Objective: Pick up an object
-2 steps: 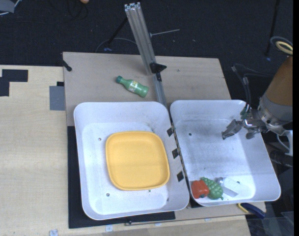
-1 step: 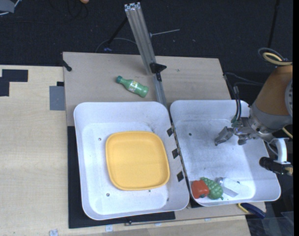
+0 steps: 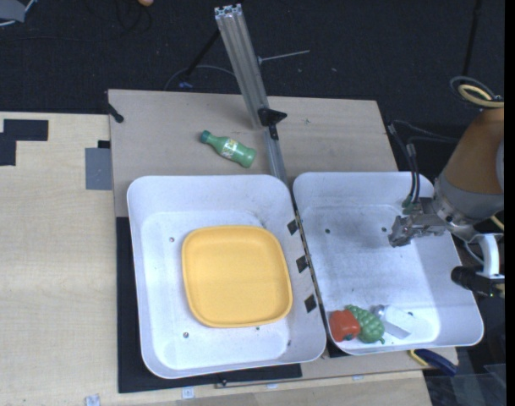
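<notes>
The gripper (image 3: 401,235) hung over bare floor at about two o'clock in the right bin (image 3: 460,332); whether it was open I cannot tell. The red-and-green toy cluster (image 3: 357,325), likely target, lay at six o'clock, well apart.

At the right of the frame the arm (image 3: 477,163) reaches over the right bin (image 3: 367,218), its tool (image 3: 401,231) low over the bin's upper middle. A red object (image 3: 344,325) and a green one (image 3: 369,328), perhaps toy vegetables, lie touching at that bin's lower edge. A yellow plate (image 3: 237,275) fills the left bin (image 3: 151,227); a green bottle (image 3: 228,149) lies on the tabletop (image 3: 325,134) above it.
</notes>
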`<action>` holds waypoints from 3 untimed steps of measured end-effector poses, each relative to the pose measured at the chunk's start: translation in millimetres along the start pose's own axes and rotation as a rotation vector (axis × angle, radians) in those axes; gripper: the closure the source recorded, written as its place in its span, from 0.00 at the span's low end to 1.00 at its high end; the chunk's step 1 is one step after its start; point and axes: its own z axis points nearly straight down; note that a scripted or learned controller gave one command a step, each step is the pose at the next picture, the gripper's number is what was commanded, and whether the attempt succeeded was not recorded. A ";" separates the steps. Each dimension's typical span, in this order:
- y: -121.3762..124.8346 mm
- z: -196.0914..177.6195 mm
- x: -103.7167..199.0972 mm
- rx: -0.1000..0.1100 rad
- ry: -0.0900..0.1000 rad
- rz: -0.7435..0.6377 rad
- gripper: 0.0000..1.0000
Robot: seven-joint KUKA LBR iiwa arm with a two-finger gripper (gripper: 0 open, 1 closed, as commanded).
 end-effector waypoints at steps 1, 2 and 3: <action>1.1 -42.4 -5.0 -0.003 -0.001 0.001 1.00; 4.7 -85.6 -9.7 -0.004 -0.001 0.001 1.00; 9.1 -128.8 -8.2 -0.004 -0.001 0.000 1.00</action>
